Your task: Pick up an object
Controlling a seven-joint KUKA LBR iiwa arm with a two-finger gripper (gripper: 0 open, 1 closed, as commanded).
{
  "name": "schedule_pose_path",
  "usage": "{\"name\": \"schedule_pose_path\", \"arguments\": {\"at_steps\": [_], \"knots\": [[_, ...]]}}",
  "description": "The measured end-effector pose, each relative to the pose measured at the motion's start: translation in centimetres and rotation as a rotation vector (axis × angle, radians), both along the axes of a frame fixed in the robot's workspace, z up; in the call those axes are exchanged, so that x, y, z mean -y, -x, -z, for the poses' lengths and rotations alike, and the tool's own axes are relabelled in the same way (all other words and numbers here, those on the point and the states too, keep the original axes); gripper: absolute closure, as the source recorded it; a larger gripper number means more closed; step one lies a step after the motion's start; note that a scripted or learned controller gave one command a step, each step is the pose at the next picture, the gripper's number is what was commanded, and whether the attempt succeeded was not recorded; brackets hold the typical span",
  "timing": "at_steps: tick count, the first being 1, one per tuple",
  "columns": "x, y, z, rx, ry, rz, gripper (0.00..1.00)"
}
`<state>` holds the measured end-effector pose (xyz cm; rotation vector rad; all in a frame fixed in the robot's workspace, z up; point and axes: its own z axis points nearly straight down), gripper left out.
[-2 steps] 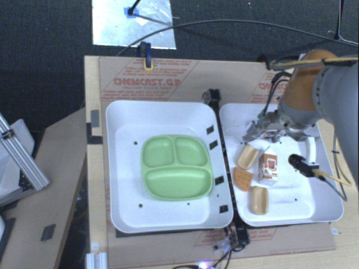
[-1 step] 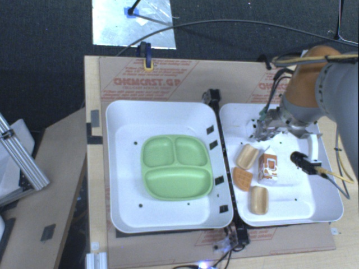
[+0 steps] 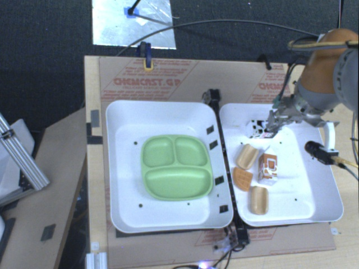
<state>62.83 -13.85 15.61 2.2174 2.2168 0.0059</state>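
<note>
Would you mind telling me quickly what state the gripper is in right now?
Gripper: cannot be told. It is low over the far part of the right bin, near a small black-and-white object.

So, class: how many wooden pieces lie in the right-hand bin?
3. One tan piece lies upper left of the group, a darker wedge below it, and a rounded piece nearest the front. The arm covers part of the right bin, so more may be hidden.
</note>
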Motion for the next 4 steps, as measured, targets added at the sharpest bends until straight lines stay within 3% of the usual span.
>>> {"name": "schedule_pose_path", "arguments": {"at_steps": [2,4], "knots": [[-0.6,0.1,-10.9,0.001,0.000,-0.006,1.00],[-12.1,-0.2,-10.2,-0.004,-0.003,-0.010,1.00]]}}
